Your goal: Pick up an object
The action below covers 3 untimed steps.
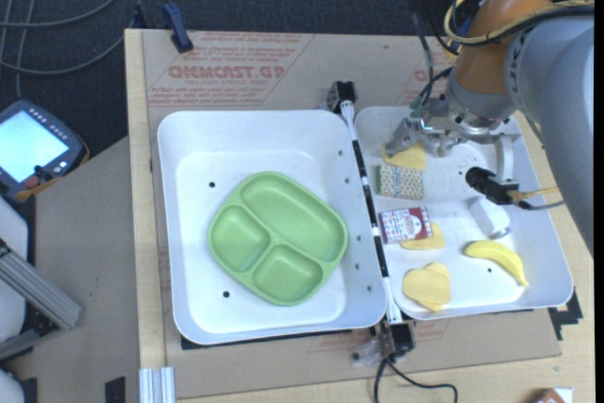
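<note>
Two white bins sit side by side on the surface. The left bin [189,146] carries a green divided plate [276,237] near its middle. The right bin [552,283] carries a yellow wedge [408,159] at its far left corner, a green-white packet [401,181] just nearer, a red-white packet [406,226], a banana [497,257] and a yellow heart shape [427,285] by the near edge. The hand [427,133] hangs low over the far left corner, just beside the wedge; whether it is clenched or released I cannot tell.
</note>
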Tool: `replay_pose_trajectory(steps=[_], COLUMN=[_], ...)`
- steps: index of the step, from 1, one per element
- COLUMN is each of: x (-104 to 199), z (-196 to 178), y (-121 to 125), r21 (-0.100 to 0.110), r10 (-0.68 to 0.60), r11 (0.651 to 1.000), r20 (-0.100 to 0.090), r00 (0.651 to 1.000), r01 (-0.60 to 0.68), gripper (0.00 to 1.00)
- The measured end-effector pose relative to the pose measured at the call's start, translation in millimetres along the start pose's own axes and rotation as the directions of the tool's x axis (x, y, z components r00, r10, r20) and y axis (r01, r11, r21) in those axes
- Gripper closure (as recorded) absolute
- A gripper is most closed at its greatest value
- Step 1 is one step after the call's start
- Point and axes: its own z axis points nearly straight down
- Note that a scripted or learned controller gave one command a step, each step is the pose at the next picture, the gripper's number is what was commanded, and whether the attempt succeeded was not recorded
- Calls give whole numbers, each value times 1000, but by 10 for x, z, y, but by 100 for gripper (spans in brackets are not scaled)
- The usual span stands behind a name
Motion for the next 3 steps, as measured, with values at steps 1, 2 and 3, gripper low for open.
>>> replay_pose_trajectory(steps=[1,2,3], x=[41,40,40], z=[0,-115,-113], y=[-16,-2,-4], r21=[2,-2,-2], r10=[-1,0,0], r11=[1000,1000,1000], r20=[-1,0,-1], r00=[1000,1000,1000], r01=[1,0,0], gripper=[0,100,0])
